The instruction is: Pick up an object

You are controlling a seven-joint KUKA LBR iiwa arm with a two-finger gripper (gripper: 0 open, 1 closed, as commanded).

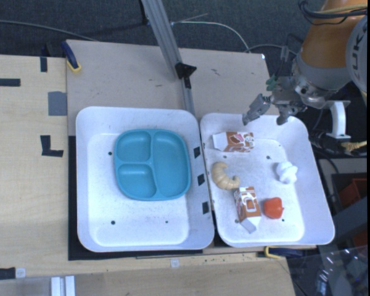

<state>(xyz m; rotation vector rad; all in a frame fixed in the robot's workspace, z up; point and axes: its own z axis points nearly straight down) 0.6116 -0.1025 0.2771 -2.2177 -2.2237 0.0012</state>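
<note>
My gripper hangs over the far edge of the right bin, fingers spread open and nothing between them. Just below it in the bin lies a brown-and-white carton. A croissant lies near the bin's left wall. Nearer the front, a second brown-and-white carton touches a red tomato-like object. A small white object rests at the right side.
The left bin holds a blue divided plate. A slanted metal pole runs down to the gap between the bins. The arm's orange band sits at the upper right, with cables beside it.
</note>
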